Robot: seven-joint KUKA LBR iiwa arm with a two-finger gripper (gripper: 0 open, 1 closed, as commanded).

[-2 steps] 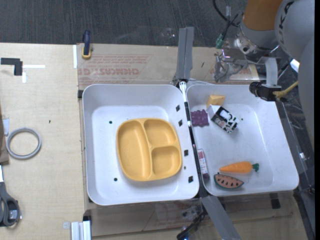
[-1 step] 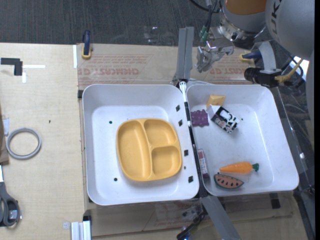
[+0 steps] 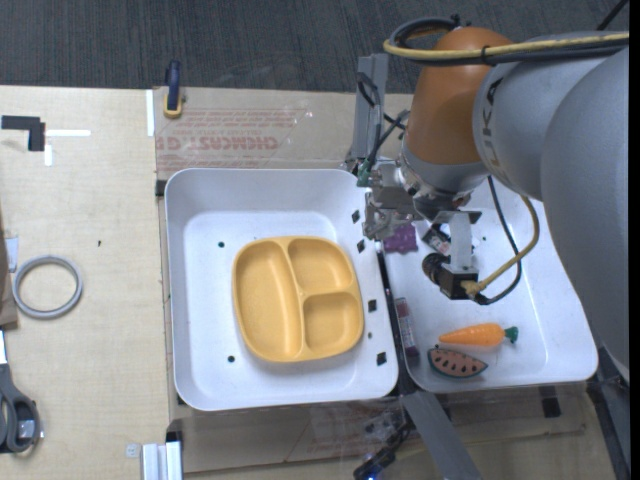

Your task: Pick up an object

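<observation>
Arm low over the right bin, purple piece right under the tool

The tool (image 3: 405, 226) hangs at the right bin's (image 3: 560, 358) near-left side, just beside the wall between the bins, and a small purple object (image 3: 402, 238) sits right at it; whether the fingers are apart or together cannot be told from here. That purple piece looks light and probably rigid, best pinched across its narrow sides. Further down lie a toy carrot (image 3: 470, 336) and a watermelon slice (image 3: 457, 362), touching or nearly so, both likely light plastic and a bit slick. Room is tight against the wall, freer toward the bin's middle. The left bin (image 3: 190, 298) holds a yellow divided plate (image 3: 297, 297).
</observation>
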